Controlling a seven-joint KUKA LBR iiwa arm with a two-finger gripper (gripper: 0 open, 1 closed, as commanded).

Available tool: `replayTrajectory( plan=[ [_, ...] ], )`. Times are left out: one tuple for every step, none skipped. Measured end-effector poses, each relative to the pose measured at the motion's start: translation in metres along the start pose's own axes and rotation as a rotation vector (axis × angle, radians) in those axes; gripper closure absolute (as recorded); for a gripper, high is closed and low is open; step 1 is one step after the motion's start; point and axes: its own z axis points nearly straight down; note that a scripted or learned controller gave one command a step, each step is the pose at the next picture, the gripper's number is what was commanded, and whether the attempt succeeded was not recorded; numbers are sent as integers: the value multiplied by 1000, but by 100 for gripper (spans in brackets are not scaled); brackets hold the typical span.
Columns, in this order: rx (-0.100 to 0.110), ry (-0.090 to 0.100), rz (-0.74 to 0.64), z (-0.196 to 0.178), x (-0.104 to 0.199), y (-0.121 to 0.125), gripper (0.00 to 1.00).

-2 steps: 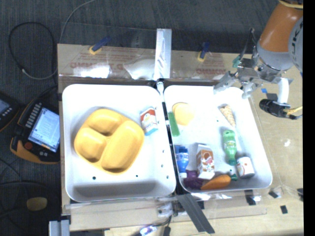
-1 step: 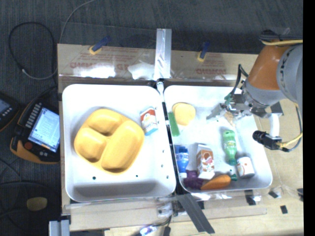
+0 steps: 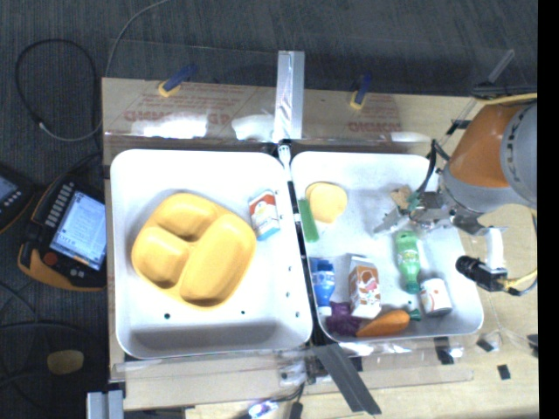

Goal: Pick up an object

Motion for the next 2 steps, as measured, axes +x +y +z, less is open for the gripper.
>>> replayTrajectory(
  plan=[
    [4,1,-1,-7,0,0,100],
    [4,-6,83,-128,44,-11,100]
  ],
)
